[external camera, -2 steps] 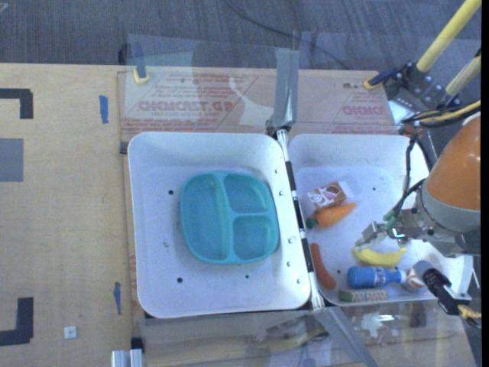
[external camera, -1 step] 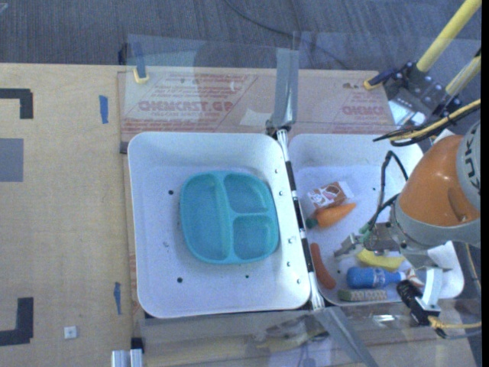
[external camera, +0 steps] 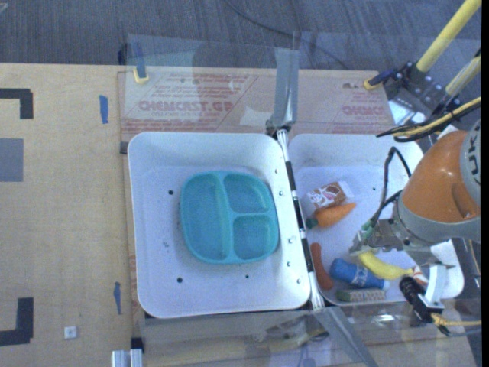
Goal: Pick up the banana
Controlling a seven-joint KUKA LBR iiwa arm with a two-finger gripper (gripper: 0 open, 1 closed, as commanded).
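Note:
The yellow banana (external camera: 386, 267) lies near the front of the right bin (external camera: 359, 167), its left end just under my wrist. My gripper (external camera: 372, 242) hangs right over that end of the banana, with the orange-banded arm (external camera: 443, 186) reaching in from the right. The arm covers the banana's far side. Whether the gripper touches the banana cannot be made out.
In the right bin a blue can (external camera: 356, 274) lies against the banana's front, with a red sausage-like piece (external camera: 319, 264) to its left. An orange carrot (external camera: 333, 215) and a small packet (external camera: 327, 196) lie further back. A teal divided plate (external camera: 229, 216) sits in the left bin (external camera: 153, 205).

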